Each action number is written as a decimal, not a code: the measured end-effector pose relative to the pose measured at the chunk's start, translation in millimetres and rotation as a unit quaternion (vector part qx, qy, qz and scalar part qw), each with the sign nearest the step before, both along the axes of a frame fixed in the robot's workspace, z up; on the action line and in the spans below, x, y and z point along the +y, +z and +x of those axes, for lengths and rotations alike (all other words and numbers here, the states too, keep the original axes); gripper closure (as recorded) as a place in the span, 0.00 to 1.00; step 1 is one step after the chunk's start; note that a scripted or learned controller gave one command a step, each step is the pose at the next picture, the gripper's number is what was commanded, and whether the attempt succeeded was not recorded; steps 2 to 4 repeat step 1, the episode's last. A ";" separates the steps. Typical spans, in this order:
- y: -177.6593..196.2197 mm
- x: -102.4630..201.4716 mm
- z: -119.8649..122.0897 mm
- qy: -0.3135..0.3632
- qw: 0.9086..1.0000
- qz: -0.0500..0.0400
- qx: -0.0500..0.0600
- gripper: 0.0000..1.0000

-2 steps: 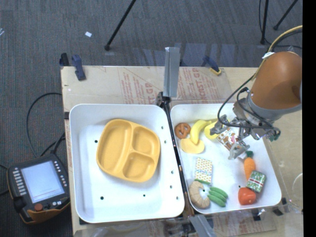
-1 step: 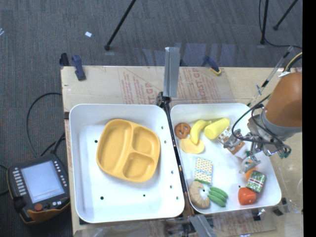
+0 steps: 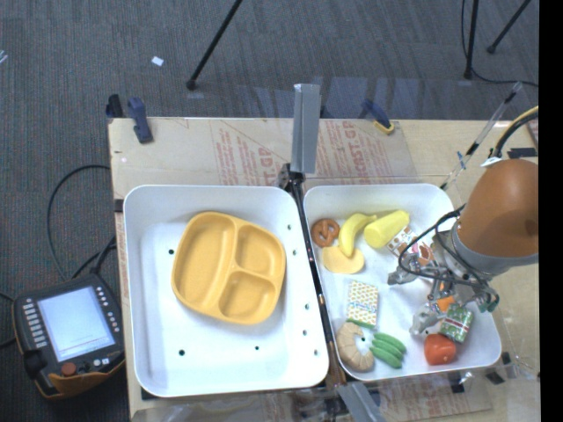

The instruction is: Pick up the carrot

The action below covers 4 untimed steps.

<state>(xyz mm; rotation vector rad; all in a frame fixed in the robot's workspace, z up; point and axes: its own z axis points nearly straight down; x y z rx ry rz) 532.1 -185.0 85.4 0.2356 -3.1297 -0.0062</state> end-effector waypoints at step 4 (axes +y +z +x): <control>0.2 3.6 -24.5 0.098 0.995 0.000 0.000 0.00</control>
